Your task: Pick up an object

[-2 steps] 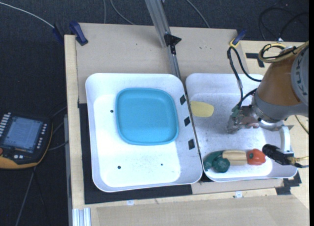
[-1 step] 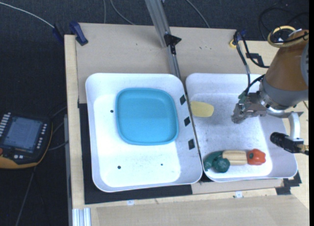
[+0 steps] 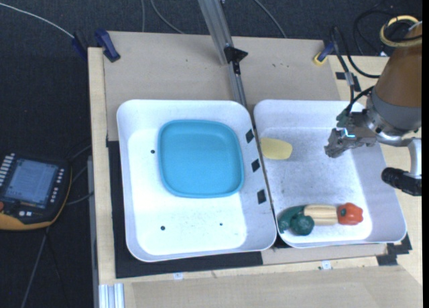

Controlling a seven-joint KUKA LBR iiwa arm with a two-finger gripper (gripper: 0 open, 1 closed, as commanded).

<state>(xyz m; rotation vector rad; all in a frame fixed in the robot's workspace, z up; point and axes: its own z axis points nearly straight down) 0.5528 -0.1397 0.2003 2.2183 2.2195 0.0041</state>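
Note:
In the right bin a pale yellow flat object lies near the left wall. Along the front wall rest a dark green object, a tan cylinder and a red object in a row. My gripper hangs over the bin's right half, above bare floor, well apart from all of them. Nothing shows between its fingers.
The left bin holds a blue square plate. A metal rod slants over the divider between the bins. Blue clamps sit at the bench's back corners. A handheld pendant lies off the bench at left.

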